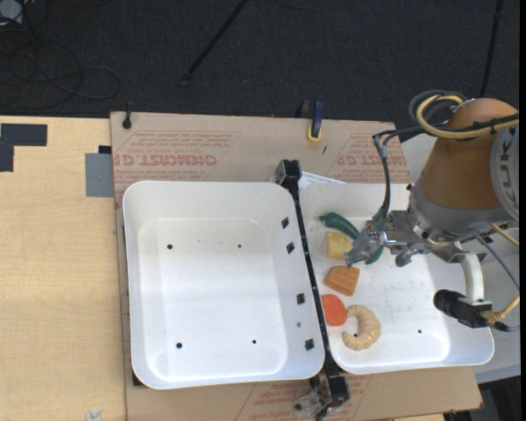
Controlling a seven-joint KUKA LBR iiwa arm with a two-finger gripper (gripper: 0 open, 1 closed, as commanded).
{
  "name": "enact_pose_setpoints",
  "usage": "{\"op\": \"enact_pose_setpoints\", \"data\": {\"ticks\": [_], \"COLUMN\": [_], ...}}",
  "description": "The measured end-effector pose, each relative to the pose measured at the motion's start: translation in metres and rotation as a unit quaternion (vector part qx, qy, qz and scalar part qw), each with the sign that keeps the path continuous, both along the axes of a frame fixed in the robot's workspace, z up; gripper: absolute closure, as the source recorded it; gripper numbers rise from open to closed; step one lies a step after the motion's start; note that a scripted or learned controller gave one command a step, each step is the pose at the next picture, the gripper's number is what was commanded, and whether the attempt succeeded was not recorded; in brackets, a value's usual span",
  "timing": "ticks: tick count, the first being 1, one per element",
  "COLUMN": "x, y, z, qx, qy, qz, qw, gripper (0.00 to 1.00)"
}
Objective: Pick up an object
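Pale wooden bench (44, 270) under brown cardboard sheet (210, 147), dark carpeted floor (245, 42) behind, two shallow white plastic bins, left bin (140, 235), right bin (456, 349) holding yellow block (337, 245), orange-brown block (342, 280), red disc (333, 310), curled beige croissant-shaped toy (361, 327), green object (340, 224), two-finger gripper (366, 251) low beside the yellow block, finger opening and any hold impossible to tell.

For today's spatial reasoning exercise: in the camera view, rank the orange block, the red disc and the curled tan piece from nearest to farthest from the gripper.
1. Orange block, just below the gripper in the right bin.
2. Red disc, lower, by the divider between the bins.
3. Curled tan piece, lowest, near the bin's front edge; close to the disc's distance, but slightly farther.
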State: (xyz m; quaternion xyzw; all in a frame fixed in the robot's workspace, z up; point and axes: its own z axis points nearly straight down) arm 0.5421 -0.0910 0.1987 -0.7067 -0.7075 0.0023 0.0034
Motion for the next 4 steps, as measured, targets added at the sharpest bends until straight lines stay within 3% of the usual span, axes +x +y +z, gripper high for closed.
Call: {"op": "enact_pose_setpoints", "data": {"ticks": [1,2,3,4], "x": [0.033,0.032,0.097,0.102], "y": [-0.020,-0.080,-0.046,-0.067], "z": [-0.100,-0.113,-0.113,-0.113], "qx": [0.0003,-0.0007,0.0000,-0.0006], "qy": [-0.005,-0.002,-0.004,-0.002], "qz": [0.000,-0.001,0.002,0.000], "qw": [1.0000,1.0000,1.0000,1.0000], "gripper": [0.00,0.00,0.00,0.00]}}
